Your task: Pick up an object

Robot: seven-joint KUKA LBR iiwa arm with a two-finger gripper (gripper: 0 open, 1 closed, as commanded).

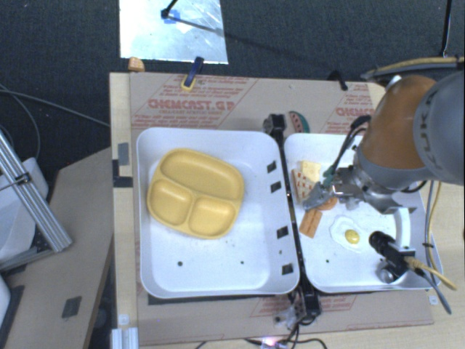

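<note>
While the gripper (320, 195) hangs low over the right bin (363, 278), finger state hard to tell, toy foods lie beneath it, waffle (300, 178), fried egg (346, 233), yellow divided plate (195, 193) in left bin (218, 275).

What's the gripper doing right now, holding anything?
Gripper: low in the right bin, over the toy food pieces by the waffle; open or closed cannot be told, no held item visible.

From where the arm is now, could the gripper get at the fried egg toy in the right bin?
Probably yes. The fried egg toy lies flat and alone on the bin floor just beside the gripper, with nothing on it.
</note>
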